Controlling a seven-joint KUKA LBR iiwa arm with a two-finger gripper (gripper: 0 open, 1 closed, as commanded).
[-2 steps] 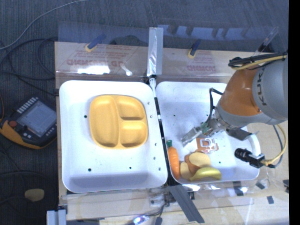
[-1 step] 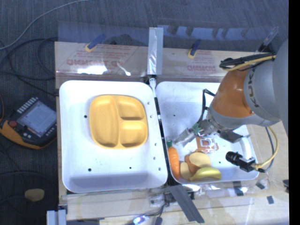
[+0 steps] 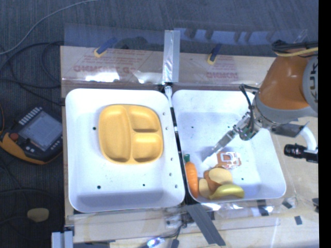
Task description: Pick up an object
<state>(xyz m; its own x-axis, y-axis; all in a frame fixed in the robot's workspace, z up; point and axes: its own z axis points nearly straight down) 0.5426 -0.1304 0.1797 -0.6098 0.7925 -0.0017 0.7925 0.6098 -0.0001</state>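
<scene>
The gripper (image 3: 211,151) hung low over the right bin (image 3: 269,161), reaching in from the right. Whether it was apart or together could not be told, because it was too small and blurry. Nothing could be seen held in it. Just beside it lay a small packet (image 3: 228,159) with orange print. A little pile of toy food sat in the near corner of that bin: a carrot (image 3: 192,176), a banana (image 3: 227,191) and a tan potato (image 3: 219,176). In the left bin (image 3: 83,185) lay a yellow tray (image 3: 130,133) with three parts.
</scene>
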